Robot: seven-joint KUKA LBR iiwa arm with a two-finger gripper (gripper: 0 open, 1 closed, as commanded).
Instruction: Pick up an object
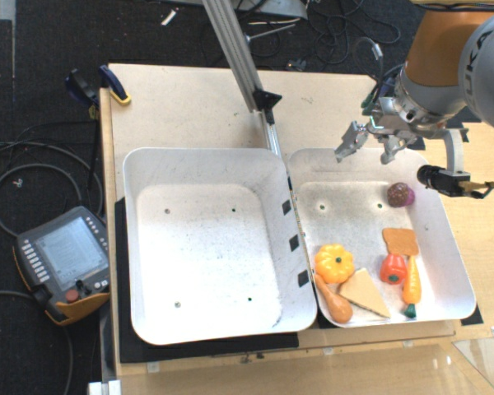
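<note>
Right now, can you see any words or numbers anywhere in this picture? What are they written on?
"KU": big dark letters on the grey arm, cut off at the picture's edge.
Pendant on the floor: its screen and buttons carry marks, too small and blurred to read.
Bins and toy food, such as the pumpkin: no writing on them.

A teach pendant (63,257) lies on the dark floor left of the tabletop (189,109). A blue-and-yellow clamp (107,85) grips the tabletop's far left corner. Cables (329,19) sprawl beyond.
</note>
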